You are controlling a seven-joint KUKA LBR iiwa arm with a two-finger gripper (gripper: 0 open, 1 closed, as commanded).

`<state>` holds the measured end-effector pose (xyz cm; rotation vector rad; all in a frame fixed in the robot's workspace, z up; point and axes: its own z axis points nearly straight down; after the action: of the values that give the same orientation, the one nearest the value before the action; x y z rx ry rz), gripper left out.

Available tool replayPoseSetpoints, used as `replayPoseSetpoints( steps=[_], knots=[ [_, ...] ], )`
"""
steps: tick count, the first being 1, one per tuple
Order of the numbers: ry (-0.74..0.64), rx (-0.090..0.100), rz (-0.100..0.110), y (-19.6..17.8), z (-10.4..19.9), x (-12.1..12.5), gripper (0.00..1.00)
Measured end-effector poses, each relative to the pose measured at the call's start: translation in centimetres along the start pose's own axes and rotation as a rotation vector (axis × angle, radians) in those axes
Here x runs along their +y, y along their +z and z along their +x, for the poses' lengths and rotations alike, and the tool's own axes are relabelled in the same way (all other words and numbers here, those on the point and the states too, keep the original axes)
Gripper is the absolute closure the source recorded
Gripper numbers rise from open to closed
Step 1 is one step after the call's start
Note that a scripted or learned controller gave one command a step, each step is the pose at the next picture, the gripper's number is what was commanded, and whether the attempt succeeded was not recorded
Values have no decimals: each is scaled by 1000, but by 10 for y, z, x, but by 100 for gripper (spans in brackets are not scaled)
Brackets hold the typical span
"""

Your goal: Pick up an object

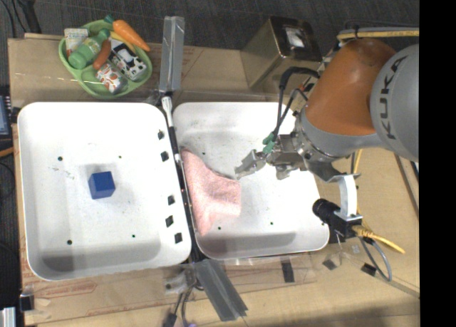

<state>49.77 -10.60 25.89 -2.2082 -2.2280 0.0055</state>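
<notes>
1. Bench w/ two shallow white bins side by side, left bin (pixel 43 197) and right bin (pixel 285 236); a green bowl of toy food (pixel 105 58) sits behind the left one.
2. Blue cube (pixel 102 184) lies alone in the left bin, well apart from me.
3. Pink cloth (pixel 211 190) lies crumpled along the right bin's left wall.
4. My pincer (pixel 248 164) hangs over the right bin, tip just beside the cloth's upper edge. Can't tell if it's apart or together.
5. Progress: nothing lifted yet, as I judge it; the grab & lift are both left to do.
</notes>
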Motion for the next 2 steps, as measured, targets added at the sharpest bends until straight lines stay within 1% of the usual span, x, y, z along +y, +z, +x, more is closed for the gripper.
replayPoseSetpoints(
  steps=[1,2],
  knots=[
    [-158,0,1,154,-14,46,0],
    [-166,-2,-6,166,3,20,0]
  ],
)
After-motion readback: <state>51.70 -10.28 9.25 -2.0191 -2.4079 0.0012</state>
